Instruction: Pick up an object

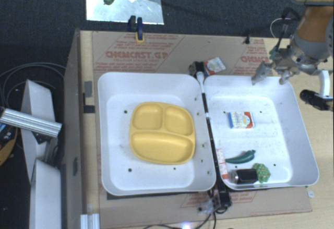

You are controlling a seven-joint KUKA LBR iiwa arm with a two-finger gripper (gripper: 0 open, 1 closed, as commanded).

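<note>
White and shallow, two bins side by side on a sheet of brown printed cardboard [156, 53]. Left bin [115, 118]: holds one yellow divided plate [162, 133], lying flat near the middle, three compartments facing up. Right bin [284, 134]: holds several small things, all resting on the floor. Near the centre, towards the far side, a small white packet [240, 119] with red and blue print, lying flat and apart from the rest. Along the near edge, a cluster: a curved green pepper-like piece [240, 157], just behind a dark cylinder [245, 175] lying on its side, with a lumpy green piece [262, 172] touching the cylinder's right end. Against the wall shared with the left bin, a red and white strip [220, 163], too small to make out.

Outside the bins, on the cardboard just beyond the far end of the shared wall, a crumpled little wrapper [214, 64].

Over the far right corner of the right bin, the gripper [270, 76], pointing down below the orange band of the arm [314, 24]. Fingers spread apart, nothing between them. Well apart from the white packet and farther yet from the cluster at the near edge.
</note>
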